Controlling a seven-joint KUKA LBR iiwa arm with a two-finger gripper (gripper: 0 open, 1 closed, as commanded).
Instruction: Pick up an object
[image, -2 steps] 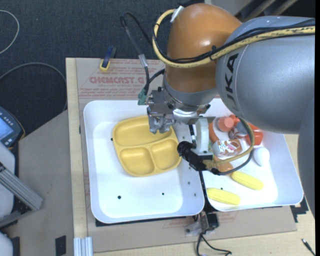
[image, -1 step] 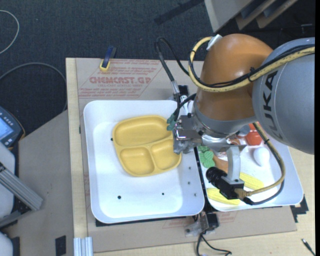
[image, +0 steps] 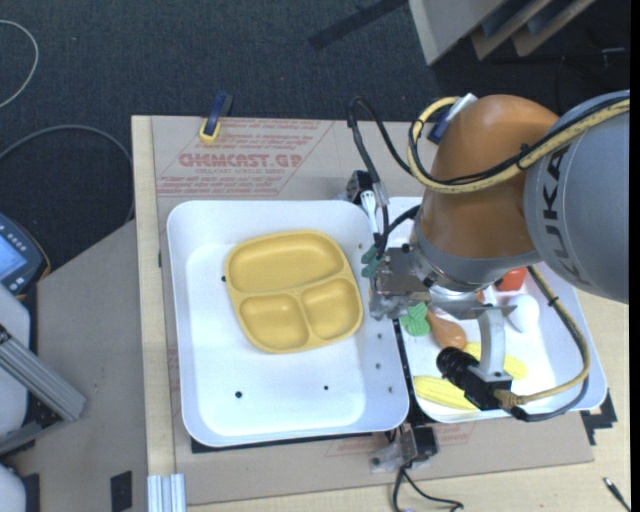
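Observation:
The right bin (image: 588, 372) holds several small items under the arm: a green piece (image: 415, 321), an orange carrot-like piece (image: 447, 329), a yellow corn-like piece (image: 438, 392), a second yellow piece (image: 507, 366), a red piece (image: 513, 280) and a white piece (image: 526, 314). My gripper (image: 394, 292) hangs low over the right bin's left edge, just left of the green piece. The orange wrist band (image: 485, 170) and grey arm hide much of that bin.
The left bin (image: 182, 300) holds a yellow three-compartment plate (image: 292, 290) in its upper middle. Black cables loop around the arm and trail over the right bin's front. A cardboard sheet (image: 240, 155) lies behind the bins.

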